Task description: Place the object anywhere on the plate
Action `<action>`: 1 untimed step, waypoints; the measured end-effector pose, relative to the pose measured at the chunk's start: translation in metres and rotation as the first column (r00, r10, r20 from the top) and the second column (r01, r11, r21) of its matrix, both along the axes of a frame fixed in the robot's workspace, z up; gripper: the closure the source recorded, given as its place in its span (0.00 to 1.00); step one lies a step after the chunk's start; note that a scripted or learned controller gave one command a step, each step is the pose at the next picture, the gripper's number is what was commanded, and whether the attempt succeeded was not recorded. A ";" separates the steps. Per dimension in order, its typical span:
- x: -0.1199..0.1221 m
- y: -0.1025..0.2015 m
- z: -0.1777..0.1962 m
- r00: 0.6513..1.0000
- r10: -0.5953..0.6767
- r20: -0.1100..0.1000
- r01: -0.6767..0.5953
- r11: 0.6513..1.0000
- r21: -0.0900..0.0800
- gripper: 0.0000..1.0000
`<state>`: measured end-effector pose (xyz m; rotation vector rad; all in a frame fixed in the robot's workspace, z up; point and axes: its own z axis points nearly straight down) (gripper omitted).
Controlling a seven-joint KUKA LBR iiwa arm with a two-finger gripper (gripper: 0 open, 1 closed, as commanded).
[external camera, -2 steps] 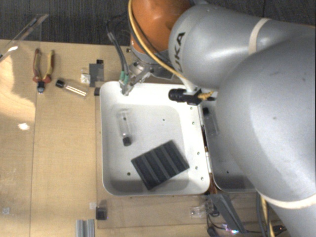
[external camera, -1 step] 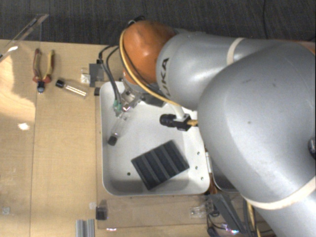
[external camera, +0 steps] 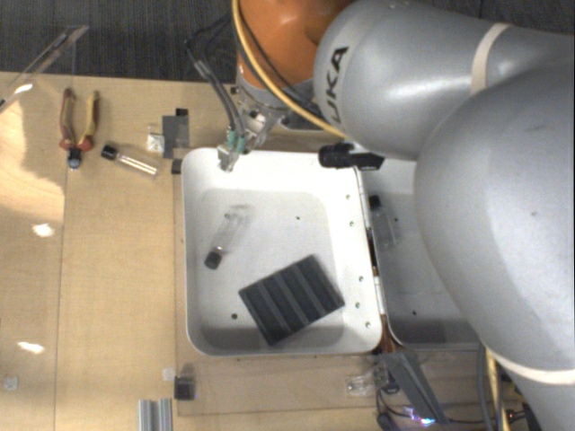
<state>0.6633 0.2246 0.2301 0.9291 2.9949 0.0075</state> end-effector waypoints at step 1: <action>-0.040 0.011 -0.133 0.991 -0.137 0.000 0.137 0.991 0.003 1.00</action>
